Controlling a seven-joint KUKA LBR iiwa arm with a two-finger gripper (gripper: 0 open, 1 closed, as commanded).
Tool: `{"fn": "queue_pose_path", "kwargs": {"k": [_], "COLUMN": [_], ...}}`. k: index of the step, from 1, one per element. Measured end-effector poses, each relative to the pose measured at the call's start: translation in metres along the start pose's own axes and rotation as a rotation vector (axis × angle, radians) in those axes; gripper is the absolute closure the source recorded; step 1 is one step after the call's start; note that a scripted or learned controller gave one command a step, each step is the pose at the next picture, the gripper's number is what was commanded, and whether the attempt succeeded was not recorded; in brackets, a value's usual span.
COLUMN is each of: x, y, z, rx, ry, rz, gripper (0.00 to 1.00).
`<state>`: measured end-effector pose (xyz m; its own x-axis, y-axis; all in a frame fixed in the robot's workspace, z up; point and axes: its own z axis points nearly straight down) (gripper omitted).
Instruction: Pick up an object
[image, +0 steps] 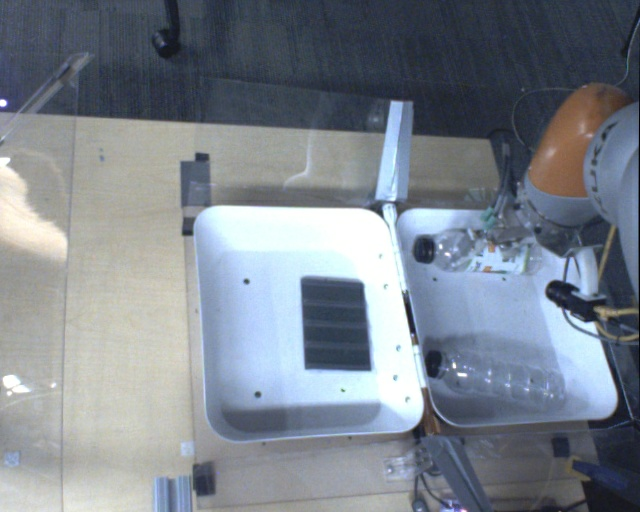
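Observation:
In the right bin (520, 312), a clear plastic bottle (452, 249) with a black cap lies on its side near the far wall. My gripper (508, 238) is down at the label end of this bottle, under the grey wrist and orange band (572, 140). The wrist hides where the gripper meets the bottle. A second, larger clear bottle (500, 376) with a black cap lies along the near wall of the same bin. A dark ribbed rectangular block (335, 322) lies flat in the middle of the left bin (212, 300).
A metal post (394, 150) rises at the far end of the ridge between the bins. Black and yellow cables (588, 300) hang beside the right bin's right edge. Clear plastic panels stand around the wooden bench (110, 300).

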<state>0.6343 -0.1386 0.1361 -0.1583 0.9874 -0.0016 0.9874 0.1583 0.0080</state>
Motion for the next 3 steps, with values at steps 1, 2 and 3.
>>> {"fn": "queue_pose_path", "kwargs": {"k": [1,2,3], "x": [-0.001,-0.047,-0.018], "y": [-0.005,0.027,0.033], "z": [0.014,-0.029,0.016], "rx": [0.030,0.000,-0.001], "ry": [0.012,-0.002,-0.001], "rz": [0.207,0.008,-0.016], "gripper": [0.00,0.00,0.00]}}
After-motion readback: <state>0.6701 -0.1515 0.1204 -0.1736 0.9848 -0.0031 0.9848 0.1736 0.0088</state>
